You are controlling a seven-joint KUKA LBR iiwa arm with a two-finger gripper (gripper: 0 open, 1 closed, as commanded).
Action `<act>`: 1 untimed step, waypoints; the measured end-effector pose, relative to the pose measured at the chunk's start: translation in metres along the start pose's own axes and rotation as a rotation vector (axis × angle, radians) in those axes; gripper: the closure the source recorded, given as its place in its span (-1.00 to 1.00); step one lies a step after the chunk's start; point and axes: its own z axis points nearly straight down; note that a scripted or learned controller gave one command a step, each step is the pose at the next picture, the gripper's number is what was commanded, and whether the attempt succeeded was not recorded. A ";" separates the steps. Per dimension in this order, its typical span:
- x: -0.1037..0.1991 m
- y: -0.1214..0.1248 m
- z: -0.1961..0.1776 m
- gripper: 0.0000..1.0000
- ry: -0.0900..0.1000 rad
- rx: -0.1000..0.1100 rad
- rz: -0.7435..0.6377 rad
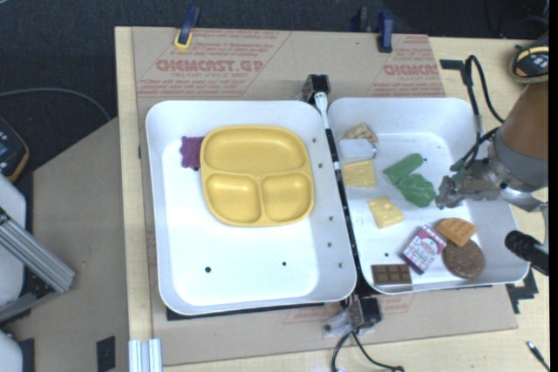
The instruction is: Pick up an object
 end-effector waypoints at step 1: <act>-0.008 0.006 -0.048 1.00 -0.001 -0.001 0.000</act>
